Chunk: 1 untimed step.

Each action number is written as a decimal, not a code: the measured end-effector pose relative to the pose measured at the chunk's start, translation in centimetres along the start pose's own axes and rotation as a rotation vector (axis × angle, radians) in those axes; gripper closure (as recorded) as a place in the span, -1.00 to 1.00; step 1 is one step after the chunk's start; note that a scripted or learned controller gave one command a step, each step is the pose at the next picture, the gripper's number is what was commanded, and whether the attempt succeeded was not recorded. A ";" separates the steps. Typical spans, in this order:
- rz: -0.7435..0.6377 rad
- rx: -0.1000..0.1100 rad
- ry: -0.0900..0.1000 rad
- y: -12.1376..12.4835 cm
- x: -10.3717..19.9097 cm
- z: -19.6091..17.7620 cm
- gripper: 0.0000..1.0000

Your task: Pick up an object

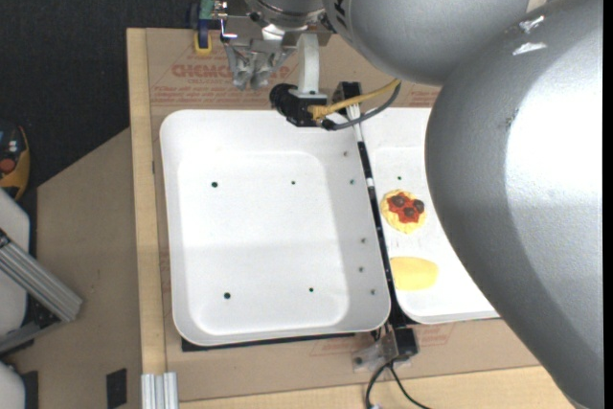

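Observation:
Two small objects lie in the right bin (448,307): a yellow piece with red and dark spots (403,209), and nearer the front a plain yellow flat piece (414,273). My gripper (253,75) hangs over the brown board behind the left bin (259,225), beyond that bin's far rim and well to the left of both objects. Nothing shows in its grasp. The big grey arm covers most of the right bin.
A black and yellow cable loop (305,105) hangs off the wrist over the left bin's far rim. A dark strip (370,192) runs between the two bins. A small blue and yellow part (203,22) sits at the board's far edge.

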<state>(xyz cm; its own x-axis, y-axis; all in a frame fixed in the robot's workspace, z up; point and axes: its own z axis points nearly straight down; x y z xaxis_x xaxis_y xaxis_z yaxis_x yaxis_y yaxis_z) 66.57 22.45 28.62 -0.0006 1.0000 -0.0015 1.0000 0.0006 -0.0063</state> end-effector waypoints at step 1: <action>0.000 -0.015 0.004 0.1 -0.1 -6.2 1.00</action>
<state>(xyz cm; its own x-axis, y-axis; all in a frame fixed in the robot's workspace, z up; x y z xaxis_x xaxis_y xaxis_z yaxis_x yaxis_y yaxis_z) 66.71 22.38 34.83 -0.0009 1.0000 0.0030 1.0000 0.0009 0.0086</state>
